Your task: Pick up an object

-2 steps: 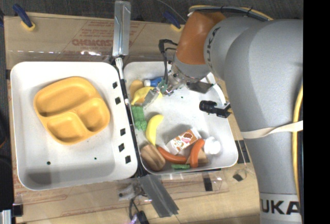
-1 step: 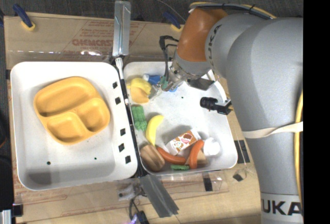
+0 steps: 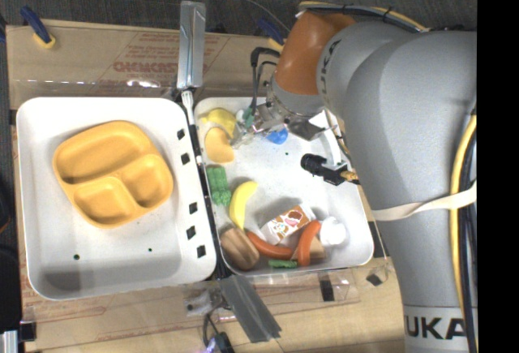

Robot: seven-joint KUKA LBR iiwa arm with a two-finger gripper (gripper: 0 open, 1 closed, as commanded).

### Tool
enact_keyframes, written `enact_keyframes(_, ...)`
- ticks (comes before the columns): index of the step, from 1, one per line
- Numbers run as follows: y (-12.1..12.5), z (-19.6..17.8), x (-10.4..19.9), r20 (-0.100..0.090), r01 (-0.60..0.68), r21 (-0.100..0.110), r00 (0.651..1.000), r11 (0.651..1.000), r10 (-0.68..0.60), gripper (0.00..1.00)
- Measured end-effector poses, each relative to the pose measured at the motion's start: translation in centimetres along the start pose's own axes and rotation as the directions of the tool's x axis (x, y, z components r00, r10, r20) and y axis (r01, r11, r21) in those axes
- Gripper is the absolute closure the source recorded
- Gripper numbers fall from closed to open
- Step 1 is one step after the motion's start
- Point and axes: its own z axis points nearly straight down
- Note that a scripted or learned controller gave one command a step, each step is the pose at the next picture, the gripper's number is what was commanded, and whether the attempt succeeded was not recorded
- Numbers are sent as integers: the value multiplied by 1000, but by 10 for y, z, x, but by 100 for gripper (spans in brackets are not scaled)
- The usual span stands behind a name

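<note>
Yellow fruit (image 3: 213, 122) occupies right bin's (image 3: 280, 173) far left corner, just beside gripper (image 3: 250, 122), wall-side; grip state indeterminable.

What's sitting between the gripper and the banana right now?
Nothing: the camera view shows bare bin floor between the gripper and the banana. A yellow piece and a green piece lie just beside that line.

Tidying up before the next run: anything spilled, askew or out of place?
Nothing stands out: the yellow tray lies flat in the left bin, and the banana and carton lie inside the right bin.
</note>
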Motion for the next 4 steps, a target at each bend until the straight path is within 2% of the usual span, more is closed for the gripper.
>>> enact_keyframes(1, -23, -100, 31, 1, -317, -7, 948, 948, 317, 100)
enact_keyframes(2, -62, -163, 93, 1, -522, -2, 853, 853, 522, 100)
enact_keyframes(3, -78, -128, 97, 2, -859, 3, 511, 511, 859, 100)
enact_keyframes(4, -143, -136, 84, 4, -997, 4, -71, -71, 997, 100)
